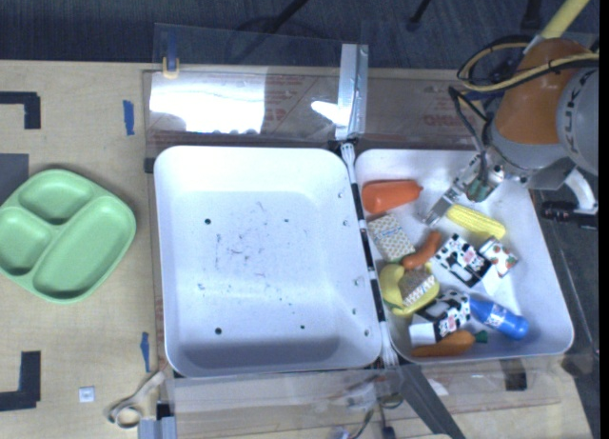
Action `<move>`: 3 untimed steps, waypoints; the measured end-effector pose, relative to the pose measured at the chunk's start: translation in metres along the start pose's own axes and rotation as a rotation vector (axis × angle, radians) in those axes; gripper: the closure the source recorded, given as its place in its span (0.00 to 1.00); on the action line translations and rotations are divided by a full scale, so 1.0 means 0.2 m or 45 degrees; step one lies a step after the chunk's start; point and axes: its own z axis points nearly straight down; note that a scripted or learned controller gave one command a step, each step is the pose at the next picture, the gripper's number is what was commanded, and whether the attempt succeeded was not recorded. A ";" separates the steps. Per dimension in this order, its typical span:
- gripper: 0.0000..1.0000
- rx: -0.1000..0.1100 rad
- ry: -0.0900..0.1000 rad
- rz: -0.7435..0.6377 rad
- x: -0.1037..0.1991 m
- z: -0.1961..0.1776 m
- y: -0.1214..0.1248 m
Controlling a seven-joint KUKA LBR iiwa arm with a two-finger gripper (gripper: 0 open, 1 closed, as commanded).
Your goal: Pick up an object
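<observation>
Over right bin's far edge, fingers slightly parted, holding nothing, beside corn cob, left bin bare.

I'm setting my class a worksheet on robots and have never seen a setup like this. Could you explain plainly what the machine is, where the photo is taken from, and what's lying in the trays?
This is one photo from a fixed camera above a bench, looking down at a slant. The machine at the right is a robot arm, grey with an orange band; its gripper reaches into the right bin. I cannot tell from this view whether it has hold of anything. Two shallow white bins sit side by side. The right one holds a jumble of toys: an orange block, a yellow corn cob, a blue bottle, a small carrot, and some black-and-white patterned pieces. The left bin shows scuffed white floor. A green divided plate lies on the bench at the far left.
</observation>
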 end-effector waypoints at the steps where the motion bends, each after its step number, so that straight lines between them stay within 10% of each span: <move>1: 0.00 -0.001 -0.001 -0.252 -0.07 0.00 -0.15; 2: 1.00 -0.010 -0.010 -0.248 -0.08 -0.06 -0.14; 3: 1.00 -0.002 -0.005 0.190 0.05 -0.56 -0.02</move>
